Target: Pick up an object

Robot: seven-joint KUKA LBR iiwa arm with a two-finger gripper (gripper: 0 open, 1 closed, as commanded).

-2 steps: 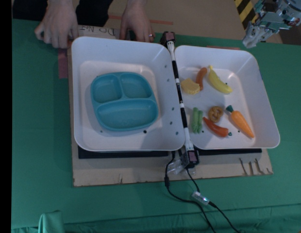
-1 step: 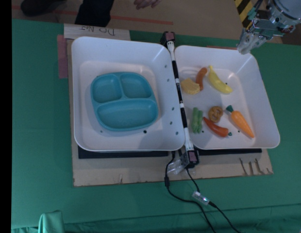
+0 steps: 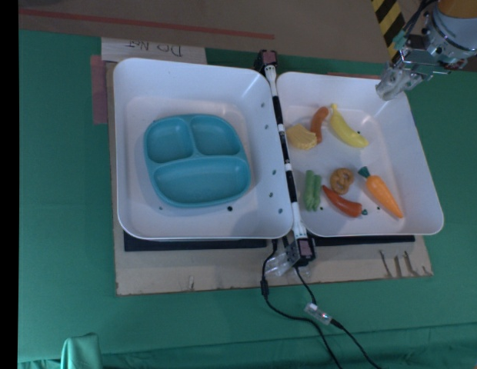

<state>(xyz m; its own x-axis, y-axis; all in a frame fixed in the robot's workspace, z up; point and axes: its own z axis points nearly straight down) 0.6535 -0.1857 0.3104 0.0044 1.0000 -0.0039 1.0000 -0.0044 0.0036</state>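
Grey two-finger gripper (image 3: 394, 85) above the right white bin's (image 3: 423, 198) far corner, opening indiscernible, grasping nothing visible; curved yellow plastic banana (image 3: 347, 127) lies below-left.

We see open white floor along the right and lower-right of the right-hand shallow white bin (image 3: 418, 177), clear for a descent. Toward its centre the way is crowded: a yellow plastic banana (image 3: 348, 128), an orange toy carrot (image 3: 381, 194), a red pepper (image 3: 342, 204) and green pods (image 3: 311, 190) lie close together. In the left-hand white bin (image 3: 185, 79), a teal divided plate (image 3: 195, 160) takes the middle, leaving bare margins.
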